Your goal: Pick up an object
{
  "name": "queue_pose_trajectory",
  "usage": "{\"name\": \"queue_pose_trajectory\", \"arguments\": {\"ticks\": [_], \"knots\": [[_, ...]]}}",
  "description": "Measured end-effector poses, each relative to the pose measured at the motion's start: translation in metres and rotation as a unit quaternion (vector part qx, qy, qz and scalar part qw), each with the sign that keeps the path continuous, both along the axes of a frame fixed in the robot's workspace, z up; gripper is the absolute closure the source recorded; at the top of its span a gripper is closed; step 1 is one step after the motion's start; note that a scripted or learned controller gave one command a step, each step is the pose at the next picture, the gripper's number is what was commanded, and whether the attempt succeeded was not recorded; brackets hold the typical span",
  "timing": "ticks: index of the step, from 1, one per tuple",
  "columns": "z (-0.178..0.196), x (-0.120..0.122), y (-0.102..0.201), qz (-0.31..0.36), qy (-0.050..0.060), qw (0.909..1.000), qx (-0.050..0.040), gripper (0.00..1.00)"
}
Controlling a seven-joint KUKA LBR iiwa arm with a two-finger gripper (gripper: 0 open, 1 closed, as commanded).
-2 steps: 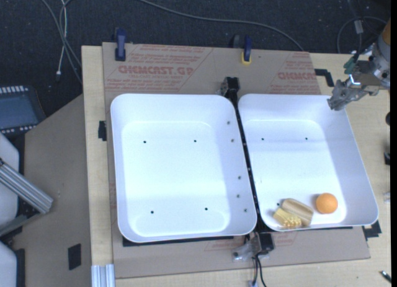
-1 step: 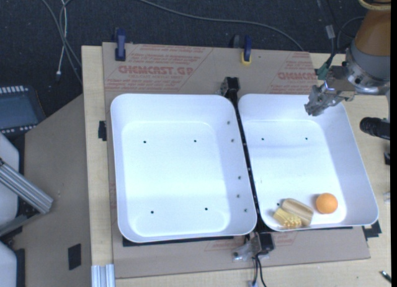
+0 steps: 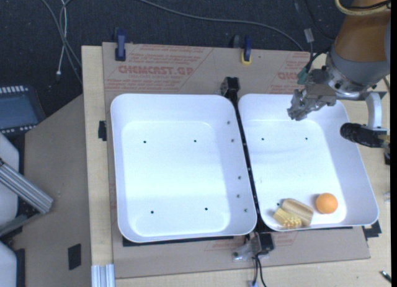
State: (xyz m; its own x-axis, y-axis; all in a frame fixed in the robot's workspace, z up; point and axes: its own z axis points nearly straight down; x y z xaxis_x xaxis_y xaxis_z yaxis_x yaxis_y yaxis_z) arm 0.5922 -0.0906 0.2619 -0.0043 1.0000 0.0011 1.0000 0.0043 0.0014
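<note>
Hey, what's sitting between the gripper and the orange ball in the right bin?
Nothing: the camera view shows bare white bin floor between the gripper and the orange ball.

Free room and obstacles. The left bin (image 3: 180,168) has an open white floor throughout. In the right bin (image 3: 298,155), the middle and far floor lie bare; the near edge is occupied by an orange ball (image 3: 326,203) and, just beside it, a corn cob (image 3: 293,212). The claw (image 3: 302,107) hangs over this bin's far right corner. A raised rim between the bins divides them.
</note>
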Motion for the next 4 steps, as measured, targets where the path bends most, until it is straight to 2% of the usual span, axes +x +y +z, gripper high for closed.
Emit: {"name": "queue_pose_trajectory", "arguments": {"ticks": [1,2,3,4], "knots": [[-0.017,-0.014,0.05,0.0,0.001,1.0,0.0,1.0],[-0.031,-0.04,0.095,0.0,0.001,1.0,-0.0001,1.0],[-0.037,-0.05,0.142,0.0,0.001,1.0,0.0001,1.0],[-0.029,-0.075,0.178,0.0,0.001,1.0,0.0001,1.0]]}}
